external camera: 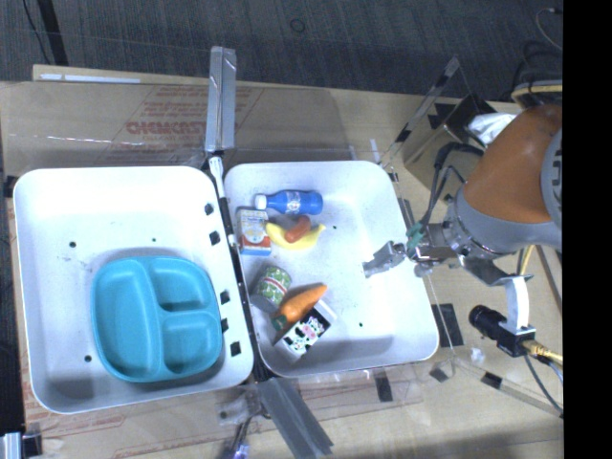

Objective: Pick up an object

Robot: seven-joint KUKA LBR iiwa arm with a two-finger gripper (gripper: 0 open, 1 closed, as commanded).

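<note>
While the arm [512,185] is reaching in from the right, we are seeing its gripper [384,259] hanging over the right-hand part of the right bin [378,342], above bare white floor. Its tip is too small and blurred for us to judge, so we cannot tell how it is set, and we are seeing nothing gripped in it or touching it.

We are finding the objects clustered on the left side of that same bin, apart from the gripper. A blue bottle [292,202] is lying on its side near the far wall. Just below it, a banana [296,237] is lying with a small red piece [298,228] resting on it, and a small carton [253,231] is sitting beside them to the left. Nearer the front, a green can [273,284] is lying next to a carrot [302,300], which is touching a black-and-white carton [306,331].

In the left bin [57,199], a blue divided tray [155,319] is lying flat.
</note>
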